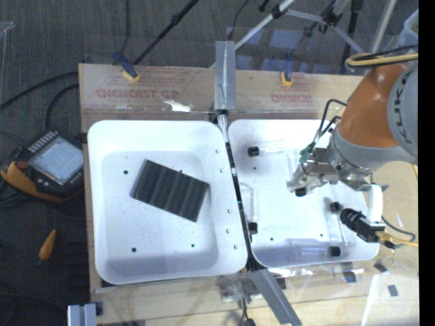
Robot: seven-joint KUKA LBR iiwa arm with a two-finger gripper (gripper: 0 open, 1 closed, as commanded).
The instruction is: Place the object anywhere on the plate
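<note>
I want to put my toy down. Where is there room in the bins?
Left bin: bare floor all around the dark ribbed plate, widest along the near wall. Right bin: open patch between the divider and the pincer; crowded under the arm.

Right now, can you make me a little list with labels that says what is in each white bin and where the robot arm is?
left bin: shallow white bin holding a dark grey ribbed rectangular plate, lying flat and turned at a slant
right bin: shallow white bin with clear plastic pieces tipped with small black caps
arm: grey arm with orange band, reaching in from the right
gripper: two-finger gripper over the right bin
plate load: nothing on it
</note>
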